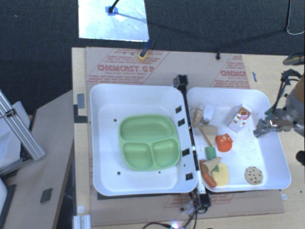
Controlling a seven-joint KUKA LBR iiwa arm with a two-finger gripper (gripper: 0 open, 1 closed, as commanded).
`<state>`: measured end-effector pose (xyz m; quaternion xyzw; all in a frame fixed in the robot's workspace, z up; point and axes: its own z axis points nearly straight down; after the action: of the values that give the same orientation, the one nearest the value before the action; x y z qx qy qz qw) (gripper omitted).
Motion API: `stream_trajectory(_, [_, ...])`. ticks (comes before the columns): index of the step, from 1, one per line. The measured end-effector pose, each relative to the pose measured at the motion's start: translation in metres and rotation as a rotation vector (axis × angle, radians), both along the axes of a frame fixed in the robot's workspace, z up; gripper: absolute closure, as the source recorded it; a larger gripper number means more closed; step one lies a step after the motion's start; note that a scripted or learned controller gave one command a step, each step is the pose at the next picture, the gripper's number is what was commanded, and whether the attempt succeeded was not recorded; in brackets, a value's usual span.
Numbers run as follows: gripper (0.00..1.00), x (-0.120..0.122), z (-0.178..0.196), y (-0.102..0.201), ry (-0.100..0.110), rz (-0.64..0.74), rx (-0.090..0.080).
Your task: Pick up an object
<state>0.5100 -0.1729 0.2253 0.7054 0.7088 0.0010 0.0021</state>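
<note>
The right bin (274, 156) holds several toy foods: a small white carton with a red label (239, 118), an orange-red piece (223, 142), a chocolate-chip cookie (253, 175), a tan wedge (208, 133), and a pile of yellow, green and red pieces (213, 171) at the front left. My gripper (265, 126) hangs at the bin's right edge, right of the carton, with nothing seen between its fingers. Its tips are too small and blurred to read.
The left bin (102, 128) holds a green three-compartment plate (148, 142). A black divider with clips (187, 132) runs between the bins. Cardboard lies under both bins; a metal rail (19, 132) stands at the far left.
</note>
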Motion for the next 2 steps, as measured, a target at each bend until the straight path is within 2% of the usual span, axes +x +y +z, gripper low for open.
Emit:
stream_trajectory(1, [1.0, 0.008, 0.002, 0.062, 0.002, 0.006, 0.003])
stream_trajectory(2, [1.0, -0.003, 0.0, 0.125, 0.004, 0.006, 0.004])
